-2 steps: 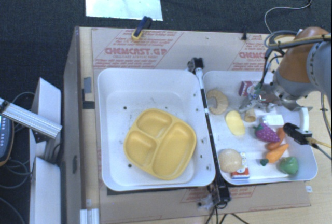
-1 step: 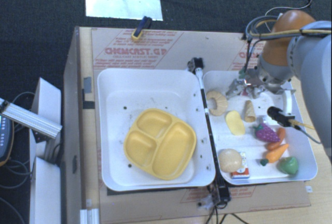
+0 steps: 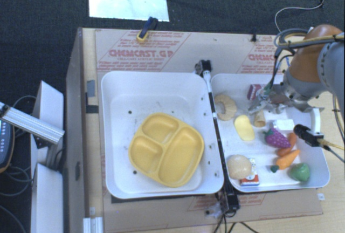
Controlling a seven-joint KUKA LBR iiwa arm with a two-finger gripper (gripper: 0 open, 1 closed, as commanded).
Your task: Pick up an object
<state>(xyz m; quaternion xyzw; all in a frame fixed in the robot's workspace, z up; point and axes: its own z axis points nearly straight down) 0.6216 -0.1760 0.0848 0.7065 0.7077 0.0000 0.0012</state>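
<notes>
Objects crowd the right bin [image 3: 323,175], and I have the arm [image 3: 318,62] low over its far side, the end effector [image 3: 265,101] near a small tan piece [image 3: 260,117]. I judge this the approach step; I cannot tell its opening, so next I need it centred and closed on one item.

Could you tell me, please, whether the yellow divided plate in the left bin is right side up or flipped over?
Right side up: the yellow divided plate lies flat in the left bin with its three hollow compartments facing the camera.

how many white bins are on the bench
2. The left white bin holds a yellow divided plate. The right white bin holds the toy foods, with the arm reaching in over its upper part.
</notes>
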